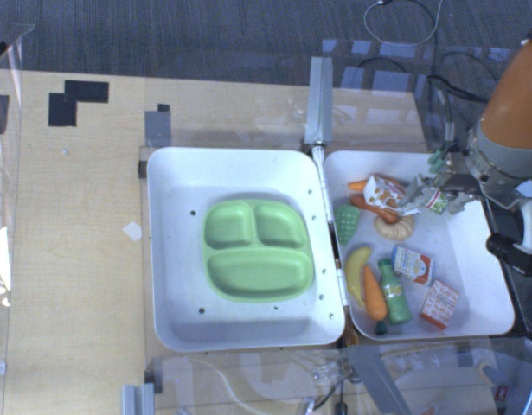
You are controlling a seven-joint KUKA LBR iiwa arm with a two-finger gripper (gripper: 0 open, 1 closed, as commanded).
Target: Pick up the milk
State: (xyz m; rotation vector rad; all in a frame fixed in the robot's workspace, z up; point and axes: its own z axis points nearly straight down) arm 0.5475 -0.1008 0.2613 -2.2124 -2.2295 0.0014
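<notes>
Fingers (419,195) of the hand (426,197) reach in from the right over the far part of the right bin (499,318), low above the things there; whether they are spread or pressed together cannot be told, and nothing is plainly seen between them. Just left of the fingertips lies a white pouch with orange print (385,192), resting over a carrot-like orange piece (362,202) and touching a tan pretzel-shaped piece (395,227) on its near side. A small white-and-green packet (435,201) sits right under the hand.

Nearer the bin's middle, apart from the hand, stands the milk (413,264): a small carton, white with a blue top band and a red-orange patch on its face, tilted a little. Beside it toward the near right corner lies a red-and-white patterned box (439,304). Along the bin's left wall are a green ridged piece (347,224), a banana (357,271), a carrot (374,295) and a green bottle (393,292), these last three close together.

On the desk (75,258), the left bin (162,232) carries a green divided tray (257,249).
</notes>
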